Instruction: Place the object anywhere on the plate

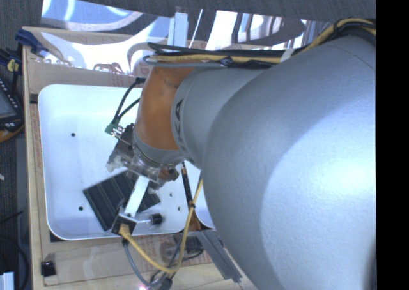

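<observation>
Slab (108, 197) near front wall of bin (67, 154)

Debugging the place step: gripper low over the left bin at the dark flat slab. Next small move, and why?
Probably a short straight lift. The gripper sits low in the left bin, at the upper edge of the dark ribbed slab, and the wrist hides what lies beneath it. Lifting slightly should uncover that spot, so a grasp can be confirmed before any travel.

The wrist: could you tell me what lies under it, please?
A dark ribbed slab lies in the white bin, partly under the wrist; the arm covers the rest of it.
</observation>
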Available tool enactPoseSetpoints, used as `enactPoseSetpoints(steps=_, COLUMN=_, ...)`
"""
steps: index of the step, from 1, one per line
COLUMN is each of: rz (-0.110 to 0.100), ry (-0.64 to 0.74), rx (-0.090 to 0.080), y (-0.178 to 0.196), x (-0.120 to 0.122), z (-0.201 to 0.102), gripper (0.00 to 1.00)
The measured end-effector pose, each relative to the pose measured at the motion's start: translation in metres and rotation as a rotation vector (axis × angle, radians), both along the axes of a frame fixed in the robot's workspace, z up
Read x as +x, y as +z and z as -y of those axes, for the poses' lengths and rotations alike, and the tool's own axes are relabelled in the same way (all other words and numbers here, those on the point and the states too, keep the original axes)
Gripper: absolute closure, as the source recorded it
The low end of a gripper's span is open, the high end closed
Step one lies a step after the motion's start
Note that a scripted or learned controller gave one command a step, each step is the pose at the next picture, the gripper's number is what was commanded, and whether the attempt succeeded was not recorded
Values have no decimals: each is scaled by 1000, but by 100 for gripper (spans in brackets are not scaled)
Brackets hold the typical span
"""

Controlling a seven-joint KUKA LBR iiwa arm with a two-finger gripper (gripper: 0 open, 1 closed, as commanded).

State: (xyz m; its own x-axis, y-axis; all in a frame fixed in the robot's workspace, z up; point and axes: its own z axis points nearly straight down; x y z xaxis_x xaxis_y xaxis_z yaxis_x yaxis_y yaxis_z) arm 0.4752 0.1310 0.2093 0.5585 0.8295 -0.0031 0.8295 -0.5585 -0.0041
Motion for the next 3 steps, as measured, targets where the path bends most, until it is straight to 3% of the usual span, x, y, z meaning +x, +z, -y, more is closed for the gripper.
enactPoseSetpoints(steps=1, rz=9, ry=-362, rx=3, y=-115, x=3, z=-41, gripper=0)
enactPoseSetpoints(steps=2, rz=3, ry=-343, rx=2, y=83, x=7, z=9, gripper=0)
enactPoseSetpoints(steps=3, rz=7, ry=-631, rx=-1, y=145, x=81, z=52, gripper=0)
